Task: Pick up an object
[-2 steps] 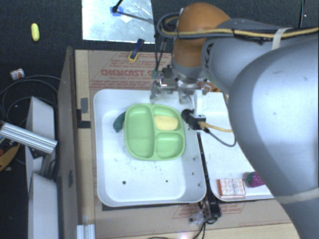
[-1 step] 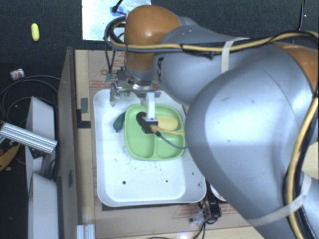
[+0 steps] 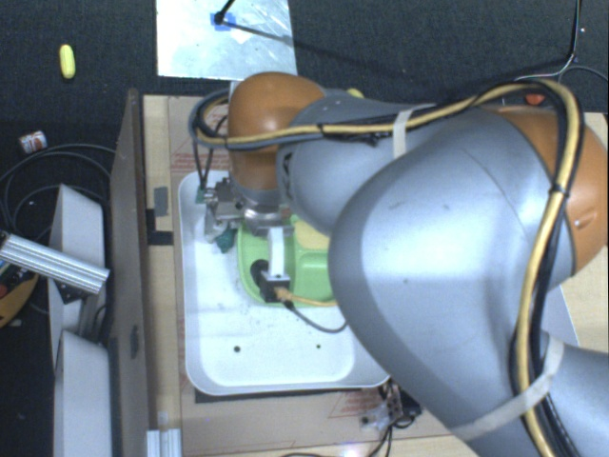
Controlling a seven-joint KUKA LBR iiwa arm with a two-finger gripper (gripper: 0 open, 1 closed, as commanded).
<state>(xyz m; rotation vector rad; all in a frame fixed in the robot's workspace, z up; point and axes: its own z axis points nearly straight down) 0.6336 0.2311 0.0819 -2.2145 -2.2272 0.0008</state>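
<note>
**Arm leans low over the left bin, above a green object**

The grey arm (image 3: pixel 447 255) takes up most of the right half of the view, its broad grey casing sweeping in from the right and lower edges. A yellow-and-black cable (image 3: pixel 557 141) loops along its upper side. Its orange wrist band (image 3: pixel 262 112) sits over the far end of the white bin (image 3: pixel 247 360), whose near floor and front rim lie bare. The bin rests on a cardboard-brown bench (image 3: pixel 157 284).

Below the band, the gripper (image 3: pixel 228 219) reaches down into the bin beside a light green object (image 3: pixel 309 260), which lies in the middle of the bin, partly under the arm. A small dark teal piece (image 3: pixel 225 241) shows at the gripper's tip. Whether the pincer is spread or pressed together cannot be told from this angle.

Beyond the bench, a shiny silver sheet (image 3: pixel 224 27) lies on the dark floor, and a small yellow item (image 3: pixel 67 60) sits well apart at upper left.
</note>
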